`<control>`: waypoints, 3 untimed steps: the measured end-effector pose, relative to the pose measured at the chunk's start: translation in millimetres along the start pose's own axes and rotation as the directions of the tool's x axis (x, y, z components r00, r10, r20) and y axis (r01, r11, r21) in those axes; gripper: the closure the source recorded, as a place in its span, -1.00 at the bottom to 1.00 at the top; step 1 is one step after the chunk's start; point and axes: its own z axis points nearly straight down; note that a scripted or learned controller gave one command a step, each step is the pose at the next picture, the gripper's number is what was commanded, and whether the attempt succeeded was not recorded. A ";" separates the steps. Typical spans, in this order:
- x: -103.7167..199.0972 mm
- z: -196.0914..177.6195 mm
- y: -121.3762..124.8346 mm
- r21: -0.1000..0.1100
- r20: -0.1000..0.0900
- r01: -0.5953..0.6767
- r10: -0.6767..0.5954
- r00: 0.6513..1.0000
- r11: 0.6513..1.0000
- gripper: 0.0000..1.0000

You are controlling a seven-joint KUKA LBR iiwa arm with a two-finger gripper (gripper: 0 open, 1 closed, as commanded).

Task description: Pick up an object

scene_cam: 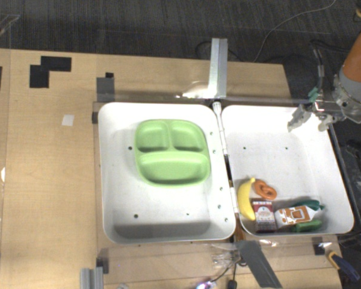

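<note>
Landmark: the right bin [289, 161], the white tray nearer the arm; every place below is being given against it.

Target candidate: a banana [246, 198] is lying in the right bin's near-left corner, close beside the left wall.

Long axis: the banana is running roughly from the far side toward the near side, along the left wall, with its curve bowing toward that wall; which end is the stem I cannot tell.

Handling: it is looking like a light, stiff toy fruit with a smooth, rounded skin, so it is probably going to slip if pinched near a tip. Closing across the thick middle, square to the long axis, is looking like the safest hold.

Neighbours: an orange pretzel-shaped piece [265, 190] is sitting just beside the banana, further from the left wall; a dark small box [263, 214] and a carton with a green cap [298, 214] are crowding the near wall, touching or nearly touching each other.

Gripper: the gripper [310, 118] is hanging over the right bin's far-right corner, well apart from the cluster; its two fingers are standing apart with nothing between them.

Beyond: a green divided plate [170, 150] is resting in the left bin [117, 179], across the shared wall.
</note>
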 end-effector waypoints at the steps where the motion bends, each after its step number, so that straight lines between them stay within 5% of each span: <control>1: 28.3 91.5 -51.1 0.001 -0.001 0.299 -0.299 0.954 0.954 -1.00; 2: 86.8 102.4 -81.3 0.001 -0.002 0.411 -0.411 0.912 0.912 -1.00; 3: 72.8 120.6 -125.8 -0.017 0.008 0.414 -0.414 0.910 0.910 -1.00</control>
